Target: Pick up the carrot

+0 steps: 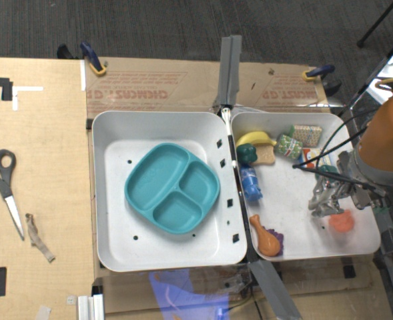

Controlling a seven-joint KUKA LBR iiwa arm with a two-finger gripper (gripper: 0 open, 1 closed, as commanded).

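Two bins — the tool (326, 205) hangs in the right bin (296, 245), grip unreadable, beside a carrot (341, 222).

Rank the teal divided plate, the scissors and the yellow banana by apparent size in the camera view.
1. Teal divided plastic plate, clearly largest.
2. Grey-handled metal scissors.
3. Yellow toy banana, smallest, though partly hidden by neighbouring items.

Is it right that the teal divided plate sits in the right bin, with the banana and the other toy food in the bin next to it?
Not quite. In the camera view the teal divided plate sits in the left bin, not the right one. The banana and the other toy food lie in the right bin next to it, as you said.
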